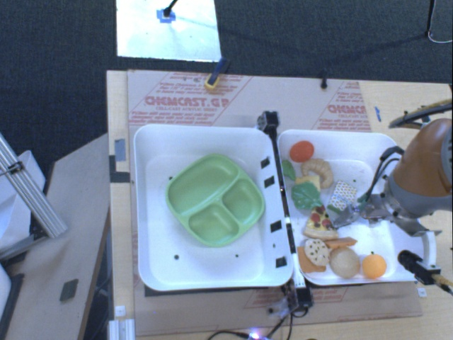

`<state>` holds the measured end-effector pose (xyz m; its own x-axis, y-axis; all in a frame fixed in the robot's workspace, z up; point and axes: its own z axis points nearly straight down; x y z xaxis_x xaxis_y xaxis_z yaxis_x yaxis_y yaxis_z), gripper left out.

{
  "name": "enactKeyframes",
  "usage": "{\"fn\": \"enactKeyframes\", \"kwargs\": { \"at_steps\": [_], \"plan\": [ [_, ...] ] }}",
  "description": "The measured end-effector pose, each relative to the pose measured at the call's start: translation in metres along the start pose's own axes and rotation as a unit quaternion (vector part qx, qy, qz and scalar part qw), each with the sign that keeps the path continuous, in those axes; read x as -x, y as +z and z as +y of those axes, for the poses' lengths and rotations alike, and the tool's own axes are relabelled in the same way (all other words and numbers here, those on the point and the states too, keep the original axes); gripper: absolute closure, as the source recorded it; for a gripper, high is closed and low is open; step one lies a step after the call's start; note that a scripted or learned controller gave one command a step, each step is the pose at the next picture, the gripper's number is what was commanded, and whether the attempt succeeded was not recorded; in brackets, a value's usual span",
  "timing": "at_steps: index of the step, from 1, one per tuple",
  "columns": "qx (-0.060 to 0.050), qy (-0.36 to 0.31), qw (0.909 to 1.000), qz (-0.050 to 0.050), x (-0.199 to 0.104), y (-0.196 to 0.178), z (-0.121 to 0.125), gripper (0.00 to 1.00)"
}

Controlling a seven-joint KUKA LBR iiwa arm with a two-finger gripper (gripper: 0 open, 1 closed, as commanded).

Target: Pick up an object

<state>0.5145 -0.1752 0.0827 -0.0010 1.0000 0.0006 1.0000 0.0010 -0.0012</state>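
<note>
A: Where is the arm point(425, 172) seen, and what is reached for?

B: It is seen at the right edge of the frame, bent down over the right bin point(368, 151). The gripper point(345, 217) is lowered among the toy foods at the middle of that bin, just beside the pizza slice point(320, 225) and below the checkered piece point(344, 192). Whether it is spread or closed cannot be told; nothing is plainly seen held.

A: Why are the foods judged to be the targets?

B: They are all gathered in the right bin: a tomato point(302, 150) at the top, a croissant point(318, 170) under it, a green leaf point(306, 195), a cookie point(316, 251), a pale round piece point(345, 262) and an orange point(374, 265) at the bottom. Being crowded and touching, a clean grasp may be hindered.

A: And the left bin point(152, 190)?

B: A green divided plate point(215, 200) is laid in its middle, well apart from the foods; it is probably meant as a place for sorting.

A: Can any writing be read?

B: On the cardboard point(297, 101) under the bins, red print reading roughly "CHEMCAST GP" is made out at upper left and again at upper right.
</note>
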Motion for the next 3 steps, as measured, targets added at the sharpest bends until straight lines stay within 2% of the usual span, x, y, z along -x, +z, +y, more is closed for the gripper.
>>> {"fn": "enactKeyframes", "kwargs": {
  "at_steps": [1,3],
  "plan": [
    [0.002,0.000,1.0000,-0.001,0.001,-0.012,0.001,1.00],
    [0.003,-0.002,1.0000,-0.001,-0.001,-0.100,0.004,1.00]
  ]
}}
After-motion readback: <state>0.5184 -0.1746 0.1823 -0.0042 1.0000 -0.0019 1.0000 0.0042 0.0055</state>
